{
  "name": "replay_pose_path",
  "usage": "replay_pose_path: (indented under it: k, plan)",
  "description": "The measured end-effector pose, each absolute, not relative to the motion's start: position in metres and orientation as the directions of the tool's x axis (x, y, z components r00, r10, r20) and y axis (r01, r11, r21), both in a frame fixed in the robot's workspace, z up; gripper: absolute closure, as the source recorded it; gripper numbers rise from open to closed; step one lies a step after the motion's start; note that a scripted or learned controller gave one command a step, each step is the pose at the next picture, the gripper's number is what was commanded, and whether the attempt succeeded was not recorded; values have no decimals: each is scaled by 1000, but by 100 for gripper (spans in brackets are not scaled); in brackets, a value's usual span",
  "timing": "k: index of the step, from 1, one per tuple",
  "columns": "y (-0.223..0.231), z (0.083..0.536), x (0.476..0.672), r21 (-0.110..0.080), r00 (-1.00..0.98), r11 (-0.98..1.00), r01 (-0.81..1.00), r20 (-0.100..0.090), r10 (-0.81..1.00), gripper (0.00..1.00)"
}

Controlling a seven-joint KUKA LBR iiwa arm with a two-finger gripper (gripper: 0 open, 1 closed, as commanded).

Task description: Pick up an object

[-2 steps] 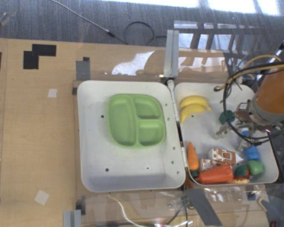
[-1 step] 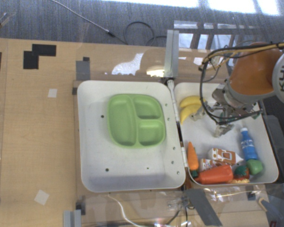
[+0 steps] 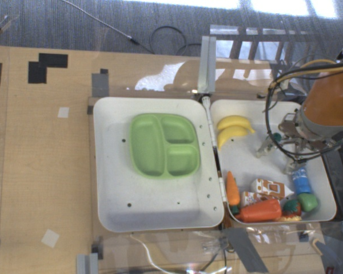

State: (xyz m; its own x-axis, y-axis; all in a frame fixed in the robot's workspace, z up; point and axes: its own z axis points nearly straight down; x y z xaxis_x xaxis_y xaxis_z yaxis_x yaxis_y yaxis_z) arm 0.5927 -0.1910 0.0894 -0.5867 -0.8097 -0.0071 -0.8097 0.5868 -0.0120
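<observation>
Bananas (image 3: pixel 234 129) lay at the far left corner of the right bin (image 3: pixel 327 210), long axis running across the view, well apart to the left of the claw (image 3: pixel 281 156), while a blue bottle (image 3: pixel 301 181) stood just beside the claw on its near side, probably the easier target. The arm (image 3: pixel 328 99) reached in from the right, wrist bent down over the bin's middle, and the claw hung low with its fingers spread wide and holding nothing.
</observation>
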Motion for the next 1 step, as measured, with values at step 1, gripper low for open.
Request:
replay_pose_path:
  k: [1]
  plan:
    - [-199, 91, 528, -6, -425, 425, -905, -11, -905, 0]
